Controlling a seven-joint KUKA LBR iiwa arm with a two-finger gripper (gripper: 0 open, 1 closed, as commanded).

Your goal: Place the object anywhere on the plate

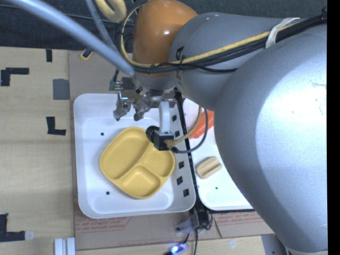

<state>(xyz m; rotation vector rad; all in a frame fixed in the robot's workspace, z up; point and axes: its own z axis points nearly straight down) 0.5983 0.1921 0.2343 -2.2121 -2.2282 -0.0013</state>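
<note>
Gripper [129, 112] hangs over left bin [87, 142] at yellow plate's [135, 163] far edge, fingers look slightly apart gripping nothing, while tan block [207, 167] lies well right in right bin [223, 195], by an orange object [204, 122].

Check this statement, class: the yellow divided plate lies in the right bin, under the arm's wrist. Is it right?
Not quite. The camera view shows the yellow divided plate in the left bin, not the right one. It does lie under the arm's wrist.
</note>
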